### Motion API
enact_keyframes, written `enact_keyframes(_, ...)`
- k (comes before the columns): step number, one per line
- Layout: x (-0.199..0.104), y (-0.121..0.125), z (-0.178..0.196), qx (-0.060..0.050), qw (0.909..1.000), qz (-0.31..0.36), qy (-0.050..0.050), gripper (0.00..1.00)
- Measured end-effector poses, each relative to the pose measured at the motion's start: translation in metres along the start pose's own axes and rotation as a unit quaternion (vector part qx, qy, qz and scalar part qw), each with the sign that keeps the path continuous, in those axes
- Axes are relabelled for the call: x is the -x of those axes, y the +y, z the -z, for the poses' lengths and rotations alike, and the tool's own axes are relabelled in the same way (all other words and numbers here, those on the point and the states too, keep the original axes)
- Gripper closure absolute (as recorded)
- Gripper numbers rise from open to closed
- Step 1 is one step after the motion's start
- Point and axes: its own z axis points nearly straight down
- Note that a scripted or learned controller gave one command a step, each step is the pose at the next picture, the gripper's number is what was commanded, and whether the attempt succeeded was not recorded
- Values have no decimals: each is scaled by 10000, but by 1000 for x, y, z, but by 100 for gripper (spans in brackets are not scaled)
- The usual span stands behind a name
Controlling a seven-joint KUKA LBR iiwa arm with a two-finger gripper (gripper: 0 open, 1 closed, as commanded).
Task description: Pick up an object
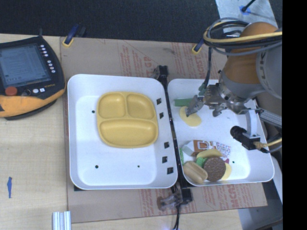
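- Even, bright overhead light is seen across the two shallow white plastic bins (76,128), whose floors are nearly washed out.
- Soft, short shadows are cast beneath the yellow three-compartment plastic tray (127,119).
- The dark floor (120,6) beyond the desk is left underexposed.
- Fine detail is softened by mild blur.

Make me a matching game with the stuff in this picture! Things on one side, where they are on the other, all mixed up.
Things:
1. yellow three-part plastic tray
2. pale yellow round disc
3. toy burger pile
4. orange-and-grey control pad with a screen

Places:
A. near corner of the right bin
B. on the bench, left of both bins
C. middle of the left bin
D. right bin, just below the claw

Pairs: 1-C, 2-D, 3-A, 4-B
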Motion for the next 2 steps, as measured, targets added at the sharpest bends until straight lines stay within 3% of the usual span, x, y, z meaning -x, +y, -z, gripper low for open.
enact_keyframes(1, 51, 39, -102, -13, 10000, -23, -7, 0)
enact_keyframes(2, 40, 85, -99, 10, 10000, 1, 3, 0)
